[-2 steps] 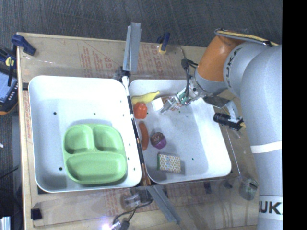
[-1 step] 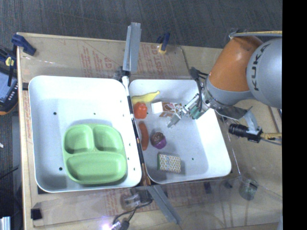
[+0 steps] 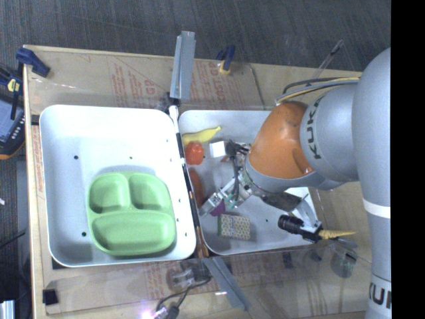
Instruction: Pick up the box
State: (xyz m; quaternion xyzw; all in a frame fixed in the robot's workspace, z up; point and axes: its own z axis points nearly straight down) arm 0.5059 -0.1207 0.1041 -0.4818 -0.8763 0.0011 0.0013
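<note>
The box (image 3: 235,226) is small and flat with a speckled green-grey pattern. It lies near the front wall of the right bin (image 3: 265,246). My gripper (image 3: 222,201) hangs low over that bin, just behind and a little left of the box, and is apart from it. A small purple thing (image 3: 215,209) shows right at the gripper's tip; I cannot tell whether it is gripped. The grey arm with its orange band (image 3: 282,148) covers the middle and right of the bin.
In the right bin lie a yellow banana (image 3: 201,135), a red tomato (image 3: 194,153), a small white cube (image 3: 217,149) and a reddish-brown sausage-like thing (image 3: 196,186) along the left wall. A green divided tray (image 3: 131,212) sits in the left bin (image 3: 80,138).
</note>
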